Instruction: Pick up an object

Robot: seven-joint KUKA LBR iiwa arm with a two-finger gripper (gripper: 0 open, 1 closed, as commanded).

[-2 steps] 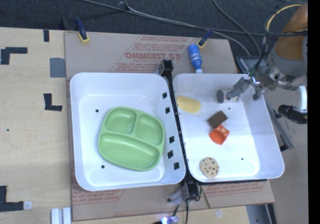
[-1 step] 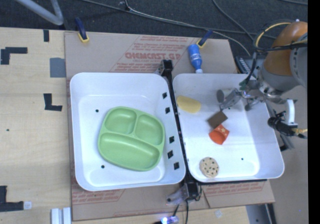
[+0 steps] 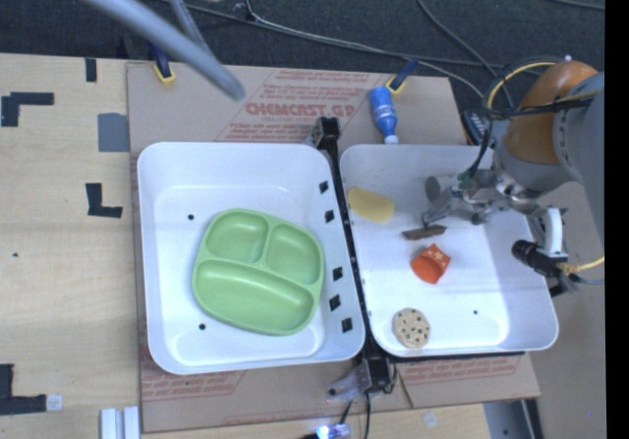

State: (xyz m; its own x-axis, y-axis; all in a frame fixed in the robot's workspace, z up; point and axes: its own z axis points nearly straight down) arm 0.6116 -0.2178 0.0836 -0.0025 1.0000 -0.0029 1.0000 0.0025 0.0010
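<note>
Bench, viewed from above at a slant.

Item 1: left bin (image 3: 157, 172), shallow and white, holding a green divided plate (image 3: 259, 271) that lies flat and takes up most of the floor.

Item 2: right bin (image 3: 536, 329), same make, set edge to edge with the first along a black clipped seam. Contents, well apart from one another: a pale yellow piece (image 3: 371, 203) close to the seam wall; a small orange-red block (image 3: 430, 264) near the middle; a speckled cookie-like disc (image 3: 411, 327) toward the near rim. Any of the three could serve as the object to pick up.

Item 3: arm (image 3: 550, 123), reaching in over the right bin's far right side. Its gripper (image 3: 432, 211) hangs low over the bin floor, spread apart with nothing between the two fingers; one points up toward the far wall, the other lies just above the orange-red block.

Placement note: the gripper sits between the yellow piece and the block, so my judgement is that one of these is the target (the block looks nearer).

Clearance: bare white floor surrounds the block on all sides, giving room to descend. The yellow piece, crowding the seam wall, leaves less room on that side.

Item 4: blue-and-white bottle-like thing (image 3: 384, 115) lying on the cardboard beyond the bins.
</note>
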